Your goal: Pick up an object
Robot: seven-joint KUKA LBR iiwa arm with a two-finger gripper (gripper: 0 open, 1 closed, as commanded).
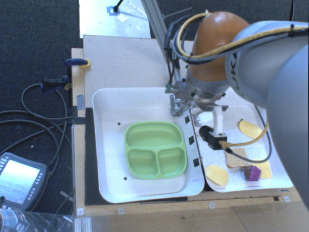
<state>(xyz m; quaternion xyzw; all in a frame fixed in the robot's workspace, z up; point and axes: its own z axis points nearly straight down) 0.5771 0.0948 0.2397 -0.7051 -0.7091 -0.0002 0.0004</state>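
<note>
My gripper [180, 108] hangs over the far end of the ridge between the two bins, just above the back right corner of the left bin [108, 144]. A light green divided plate [155, 150] lies in the left bin, in front of and left of the gripper. In the right bin [285, 180] lie a yellow oval chip [217, 175] at the front left, a second yellow chip [249, 128] further back, a purple block [252, 173], and a tan bread-like slice [236, 158]. A yellow flat piece [265, 170] sits beside the purple block. The arm hides the back of the right bin.
The big grey arm with its orange band [217, 42] covers the upper right. Clamps [77, 63] and cables [34, 110] sit off the bench's left edge, with a handheld pendant [19, 180] at lower left. A metal pole [152, 11] slants in behind the bins.
</note>
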